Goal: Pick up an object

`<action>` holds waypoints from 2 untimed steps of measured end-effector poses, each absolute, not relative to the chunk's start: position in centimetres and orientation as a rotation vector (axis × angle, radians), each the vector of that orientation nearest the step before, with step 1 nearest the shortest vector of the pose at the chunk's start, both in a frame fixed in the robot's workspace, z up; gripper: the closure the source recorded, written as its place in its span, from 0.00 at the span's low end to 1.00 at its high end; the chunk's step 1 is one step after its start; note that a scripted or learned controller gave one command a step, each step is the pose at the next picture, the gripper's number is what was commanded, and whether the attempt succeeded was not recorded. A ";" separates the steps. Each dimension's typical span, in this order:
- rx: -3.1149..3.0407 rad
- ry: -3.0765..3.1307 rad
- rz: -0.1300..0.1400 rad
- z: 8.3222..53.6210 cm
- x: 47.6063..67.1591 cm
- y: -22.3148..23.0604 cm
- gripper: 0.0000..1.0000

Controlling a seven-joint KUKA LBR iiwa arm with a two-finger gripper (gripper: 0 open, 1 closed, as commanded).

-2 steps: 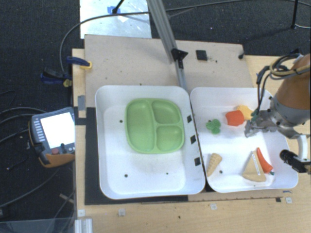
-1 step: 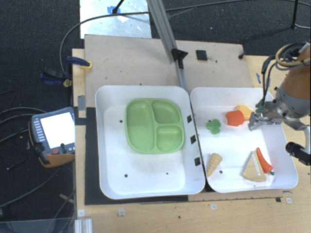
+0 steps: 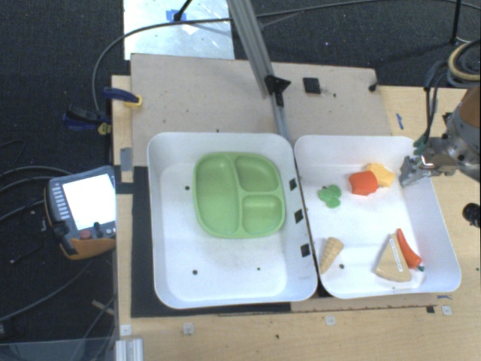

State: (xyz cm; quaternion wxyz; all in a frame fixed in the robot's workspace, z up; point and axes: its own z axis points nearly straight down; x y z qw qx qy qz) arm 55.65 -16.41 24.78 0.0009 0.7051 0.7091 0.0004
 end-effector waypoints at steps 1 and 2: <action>2.214 2.225 0.002 23.9 56.3 -11.1 1.00; 2.216 2.226 0.002 24.4 56.2 -5.5 1.00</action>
